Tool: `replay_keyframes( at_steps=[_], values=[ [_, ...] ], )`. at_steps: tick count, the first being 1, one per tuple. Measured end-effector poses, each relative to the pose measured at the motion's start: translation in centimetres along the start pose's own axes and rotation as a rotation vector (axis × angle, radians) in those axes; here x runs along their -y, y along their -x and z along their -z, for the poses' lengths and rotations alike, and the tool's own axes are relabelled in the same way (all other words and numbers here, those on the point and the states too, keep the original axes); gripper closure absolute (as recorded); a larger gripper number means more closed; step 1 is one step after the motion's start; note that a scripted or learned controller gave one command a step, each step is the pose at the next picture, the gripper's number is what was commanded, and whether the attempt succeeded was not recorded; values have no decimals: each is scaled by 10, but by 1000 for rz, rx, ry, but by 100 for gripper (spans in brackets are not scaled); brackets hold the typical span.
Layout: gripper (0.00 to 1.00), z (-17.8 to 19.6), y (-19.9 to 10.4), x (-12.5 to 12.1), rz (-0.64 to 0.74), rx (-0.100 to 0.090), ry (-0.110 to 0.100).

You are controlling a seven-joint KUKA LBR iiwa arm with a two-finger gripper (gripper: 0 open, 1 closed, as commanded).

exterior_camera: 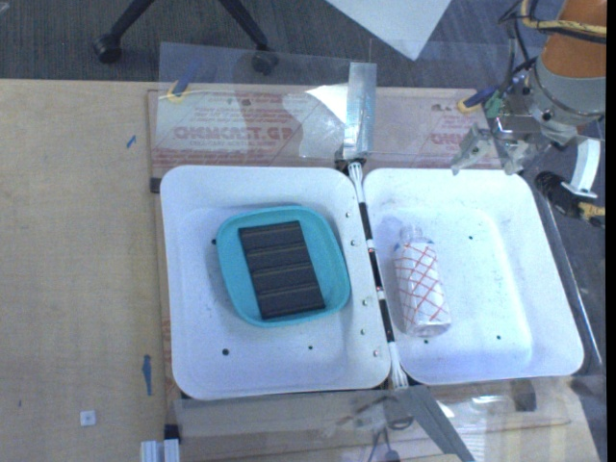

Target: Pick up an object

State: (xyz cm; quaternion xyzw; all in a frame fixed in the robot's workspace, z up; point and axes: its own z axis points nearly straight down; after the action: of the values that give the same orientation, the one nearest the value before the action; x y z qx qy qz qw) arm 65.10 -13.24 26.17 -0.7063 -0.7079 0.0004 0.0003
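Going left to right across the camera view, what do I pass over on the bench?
Bare wooden bench top → left white bin → teal tray holding a dark ribbed block → right white bin with a red-checked bottle → gripper at the far right.

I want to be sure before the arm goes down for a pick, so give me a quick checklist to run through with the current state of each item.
1. Something to pick is in reach: ok. A red-and-white checked object lies in the right bin, near its left wall.
2. A second candidate: ok. A teal tray holding a dark ribbed block sits in the left bin.
3. Tool above its target: not ok. The tool is over the right bin's back rim, away from the checked object.
4. Tool carrying nothing: ok, nothing hangs beneath it.
5. Finger opening: cannot tell.
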Motion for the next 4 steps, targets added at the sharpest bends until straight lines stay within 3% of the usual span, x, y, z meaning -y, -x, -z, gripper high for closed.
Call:
replay_keyframes(
  at_steps=[1, 2, 3, 4],
  values=[
    [0, -77, -48, 76, 271, -1, -1],
    [0, -152, -27, 97, 385, 1, 4],
    [0, -169, -28, 99, 436, 4, 18],
    [0, -169, -9, 122, 342, 5, 21]
  ],
)
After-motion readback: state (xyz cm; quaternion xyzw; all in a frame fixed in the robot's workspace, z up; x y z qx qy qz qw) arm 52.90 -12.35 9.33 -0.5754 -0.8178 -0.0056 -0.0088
